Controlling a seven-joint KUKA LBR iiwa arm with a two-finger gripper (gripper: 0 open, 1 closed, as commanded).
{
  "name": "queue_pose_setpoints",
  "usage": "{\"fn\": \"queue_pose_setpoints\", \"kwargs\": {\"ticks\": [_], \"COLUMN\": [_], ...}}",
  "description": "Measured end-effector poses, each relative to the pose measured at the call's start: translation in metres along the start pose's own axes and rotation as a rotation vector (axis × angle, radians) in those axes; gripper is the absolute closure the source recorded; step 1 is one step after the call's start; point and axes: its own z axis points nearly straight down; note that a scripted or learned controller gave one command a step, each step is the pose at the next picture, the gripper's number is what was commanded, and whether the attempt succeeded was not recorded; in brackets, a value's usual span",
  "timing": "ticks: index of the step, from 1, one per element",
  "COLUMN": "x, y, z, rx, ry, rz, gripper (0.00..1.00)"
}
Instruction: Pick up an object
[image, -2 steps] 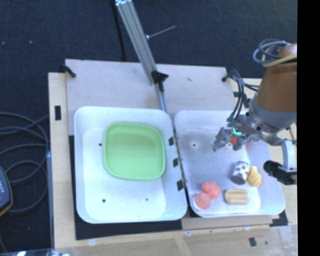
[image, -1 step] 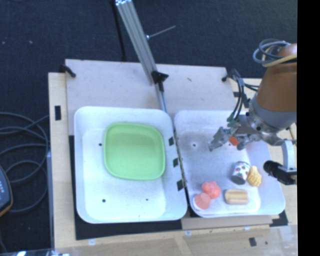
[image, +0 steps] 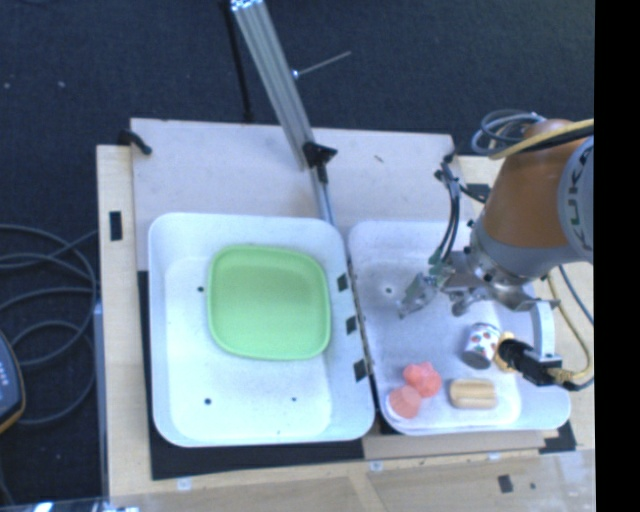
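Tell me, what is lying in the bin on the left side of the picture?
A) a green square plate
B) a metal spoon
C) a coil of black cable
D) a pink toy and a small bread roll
A: the green plate lies flat in the left bin, while the pink pieces and the bread-like roll sit in the right bin, near the gripper.

Right bin (image: 370, 300), near front edge: two pink lumpy pieces (image: 415, 390) touching; tan bun-like roll (image: 472, 393) lying flat just right of them; small grey-white object (image: 480, 343) behind the roll.
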Motion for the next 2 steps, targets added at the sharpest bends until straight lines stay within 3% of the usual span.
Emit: {"fn": "queue_pose_setpoints", "kwargs": {"ticks": [2], "x": [-0.008], "y": [-0.002], "z": [0.112], "rx": [-0.001], "ry": [0.0], "rz": [0.001], "gripper": [0.0]}}
